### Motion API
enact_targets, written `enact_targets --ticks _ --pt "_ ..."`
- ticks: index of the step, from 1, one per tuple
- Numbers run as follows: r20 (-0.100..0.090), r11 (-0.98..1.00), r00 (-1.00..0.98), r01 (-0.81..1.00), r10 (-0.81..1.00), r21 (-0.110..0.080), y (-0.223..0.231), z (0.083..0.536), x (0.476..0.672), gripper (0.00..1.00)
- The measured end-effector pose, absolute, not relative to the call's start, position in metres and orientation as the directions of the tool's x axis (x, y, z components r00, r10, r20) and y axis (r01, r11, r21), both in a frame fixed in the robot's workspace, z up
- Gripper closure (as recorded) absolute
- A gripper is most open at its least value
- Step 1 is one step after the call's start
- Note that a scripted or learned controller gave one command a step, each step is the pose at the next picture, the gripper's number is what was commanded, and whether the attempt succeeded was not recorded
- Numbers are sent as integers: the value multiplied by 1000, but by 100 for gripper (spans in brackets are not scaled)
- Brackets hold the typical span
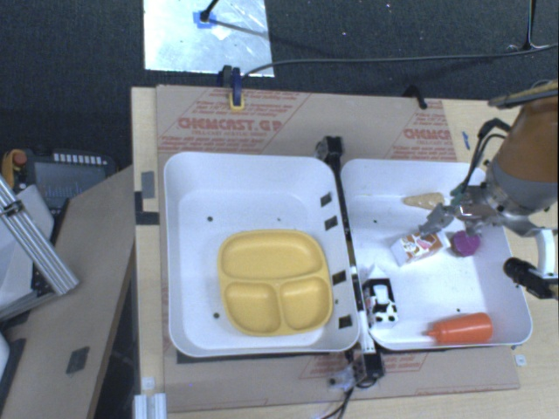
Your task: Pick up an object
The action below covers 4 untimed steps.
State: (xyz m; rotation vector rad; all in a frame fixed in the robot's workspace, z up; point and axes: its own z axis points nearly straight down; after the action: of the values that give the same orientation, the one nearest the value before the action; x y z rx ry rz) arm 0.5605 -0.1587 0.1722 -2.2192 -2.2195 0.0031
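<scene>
Nearest the camera, at the front rim of the right bin [524, 326], lies an orange carrot-shaped toy [459, 327], long and tapered, flat on the white floor. Both bins sit side by side on the desk [288, 112], which is covered with brown printed cardboard.

Largest of the contents is a yellow divided plate [274, 281] with three compartments, resting in the front half of the left bin [188, 182]. The right bin carries smaller things: a white and red carton [419, 247] lying tilted near its middle, a purple rounded piece [465, 243] just beside the carton on its right, a tan wedge-shaped item [424, 201] toward the back, and a small black and white cow-patterned block [381, 306] at the front left corner, close to the divide between the bins.

From the right, the grey arm reaches in low over the right bin, its tool [447, 218] hanging just above the carton and purple piece. Whether its fingers are spread or pressed together I cannot tell.
</scene>
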Motion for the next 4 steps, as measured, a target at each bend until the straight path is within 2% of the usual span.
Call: enact_targets --ticks 1,2,3,4 --pt "1 0 0 1000 1000 0 -151 120 553 0" --pt "0 0 0 1000 1000 7 -152 134 556 100" --pt "-2 5 -5 1000 1000 7 -142 187 556 100" --pt "-2 3 -3 1000 1000 7 -152 237 558 100"
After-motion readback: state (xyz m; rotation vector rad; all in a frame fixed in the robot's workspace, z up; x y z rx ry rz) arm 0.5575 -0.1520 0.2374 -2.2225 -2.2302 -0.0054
